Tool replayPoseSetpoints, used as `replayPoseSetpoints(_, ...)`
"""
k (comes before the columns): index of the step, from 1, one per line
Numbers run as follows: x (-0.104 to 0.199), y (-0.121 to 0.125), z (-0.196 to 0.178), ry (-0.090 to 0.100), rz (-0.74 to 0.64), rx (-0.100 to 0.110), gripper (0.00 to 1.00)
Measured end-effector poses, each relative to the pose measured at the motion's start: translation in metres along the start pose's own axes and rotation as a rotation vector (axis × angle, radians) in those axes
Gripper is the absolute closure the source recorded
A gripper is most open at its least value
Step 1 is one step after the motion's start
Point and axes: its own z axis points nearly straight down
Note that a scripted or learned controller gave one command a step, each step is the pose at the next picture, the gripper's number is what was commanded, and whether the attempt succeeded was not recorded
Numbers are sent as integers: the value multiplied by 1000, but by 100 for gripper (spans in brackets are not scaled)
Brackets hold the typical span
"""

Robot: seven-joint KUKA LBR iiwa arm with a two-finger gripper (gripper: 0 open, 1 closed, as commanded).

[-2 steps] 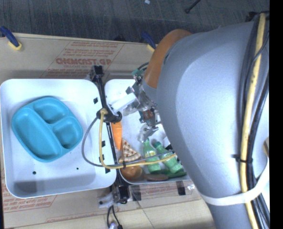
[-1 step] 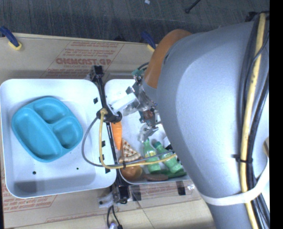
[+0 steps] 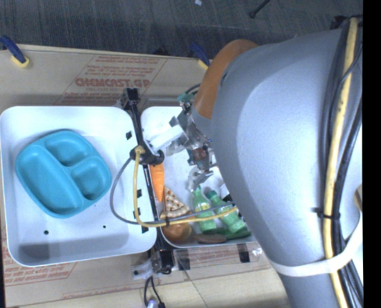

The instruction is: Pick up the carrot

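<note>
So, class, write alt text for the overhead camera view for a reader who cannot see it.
A grey robot arm reaches from the right over the right-hand white bin, its end effector just right of an orange carrot lying there among other toy food. The left bin holds a blue divided plate.
</note>
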Motion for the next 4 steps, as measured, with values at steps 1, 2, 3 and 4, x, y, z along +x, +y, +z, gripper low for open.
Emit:
replayPoseSetpoints(1,0,0,0,0,0,0,0)
replayPoseSetpoints(2,0,0,0,0,0,0,0)
replayPoseSetpoints(3,0,0,0,0,0,0,0)
replayPoseSetpoints(4,-23,-16,1,-6,80,-2,0)
